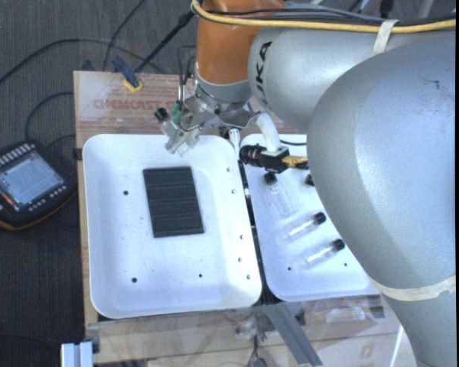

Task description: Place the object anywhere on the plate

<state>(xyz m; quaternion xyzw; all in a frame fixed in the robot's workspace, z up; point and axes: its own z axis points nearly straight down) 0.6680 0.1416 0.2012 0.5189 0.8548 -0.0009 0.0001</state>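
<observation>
The claw [177, 138] is poised over the left bin's [107, 281] far edge, its state indiscernible. The plate [173, 201] lies mid-bin; vials [315, 239] lie in the right bin [291, 285]. An empty descent would accomplish nothing.

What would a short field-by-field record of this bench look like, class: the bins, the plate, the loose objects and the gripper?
left bin: white, shallow; holds a dark ribbed plate lying flat near its middle
right bin: white; holds clear vials with dark caps, lying on their sides
plate load: nothing rests on it
arm: grey with an orange band, reaching in from the right
gripper: above the far edge of the left bin, beyond the plate
handheld screen: left of the bench, on the floor
</observation>
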